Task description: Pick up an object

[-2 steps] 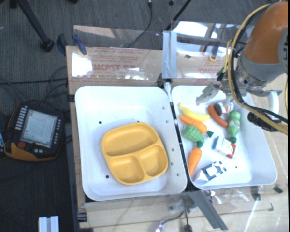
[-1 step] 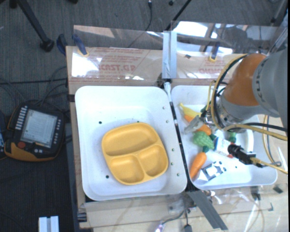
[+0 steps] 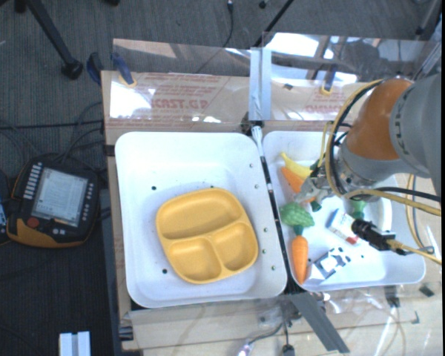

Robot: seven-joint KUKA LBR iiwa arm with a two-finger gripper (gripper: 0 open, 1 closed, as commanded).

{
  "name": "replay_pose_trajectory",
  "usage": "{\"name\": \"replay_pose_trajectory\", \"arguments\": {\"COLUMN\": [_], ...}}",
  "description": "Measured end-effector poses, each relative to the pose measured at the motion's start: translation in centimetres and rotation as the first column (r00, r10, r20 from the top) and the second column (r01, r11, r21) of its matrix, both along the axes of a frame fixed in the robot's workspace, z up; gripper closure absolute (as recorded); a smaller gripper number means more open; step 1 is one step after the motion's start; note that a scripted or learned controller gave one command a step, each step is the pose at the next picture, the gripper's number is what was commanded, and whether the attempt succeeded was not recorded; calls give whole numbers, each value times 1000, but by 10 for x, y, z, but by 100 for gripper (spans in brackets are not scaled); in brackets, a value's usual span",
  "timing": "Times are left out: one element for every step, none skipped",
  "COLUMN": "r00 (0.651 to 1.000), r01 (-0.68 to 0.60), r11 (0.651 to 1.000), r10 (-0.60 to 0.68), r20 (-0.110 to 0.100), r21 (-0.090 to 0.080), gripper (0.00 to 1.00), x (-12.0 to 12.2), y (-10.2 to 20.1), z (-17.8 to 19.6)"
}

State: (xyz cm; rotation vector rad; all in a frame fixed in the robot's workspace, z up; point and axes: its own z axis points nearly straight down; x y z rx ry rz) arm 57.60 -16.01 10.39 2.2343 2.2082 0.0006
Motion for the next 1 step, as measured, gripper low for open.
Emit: {"name": "replay_pose_trajectory", "arguments": {"r00": [996], "r01": [-93], "r11": [996], "r10": [93], "r20": [-3], "r21": [0], "gripper": [100], "x": [-27], "y": [37], "z": [127]}}
